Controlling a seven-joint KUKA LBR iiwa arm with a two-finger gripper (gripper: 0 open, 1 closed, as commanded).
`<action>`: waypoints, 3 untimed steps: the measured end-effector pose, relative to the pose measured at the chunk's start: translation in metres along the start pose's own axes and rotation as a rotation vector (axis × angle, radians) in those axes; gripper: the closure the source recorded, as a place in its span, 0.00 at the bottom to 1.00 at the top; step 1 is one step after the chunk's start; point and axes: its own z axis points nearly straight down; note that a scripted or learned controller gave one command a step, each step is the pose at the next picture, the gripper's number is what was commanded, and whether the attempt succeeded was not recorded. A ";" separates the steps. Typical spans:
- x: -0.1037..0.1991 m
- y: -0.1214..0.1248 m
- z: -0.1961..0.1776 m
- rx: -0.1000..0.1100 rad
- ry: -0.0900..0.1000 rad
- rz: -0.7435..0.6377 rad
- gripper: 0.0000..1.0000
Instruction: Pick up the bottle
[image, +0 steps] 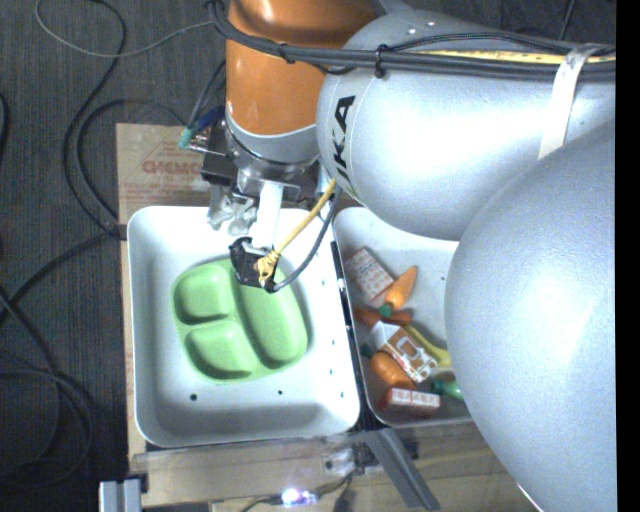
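In the right bin (350, 300), a small bottle-like thing (410, 351) with a white label and a yellowish end lies on its side among toy food; it is too small to make out clearly. My gripper (230, 212) hangs below the orange wrist band over the far edge of the left bin (150, 330). It is well to the left of the bottle and apart from it. Nothing shows in the gripper. The large grey arm hides the right part of the right bin.
A green divided plate (240, 320) lies in the left bin. The right bin also holds two orange carrots (400, 288) (388, 370), a pale printed box (367, 270) and a red-and-white packet (412, 401). Cables run across the dark floor on the left.
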 end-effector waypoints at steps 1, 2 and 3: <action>-0.020 -0.081 -0.001 -0.001 0.001 -0.139 1.00; -0.008 -0.029 -0.098 -0.003 0.002 -0.156 1.00; -0.024 -0.092 0.032 0.002 0.001 -0.089 1.00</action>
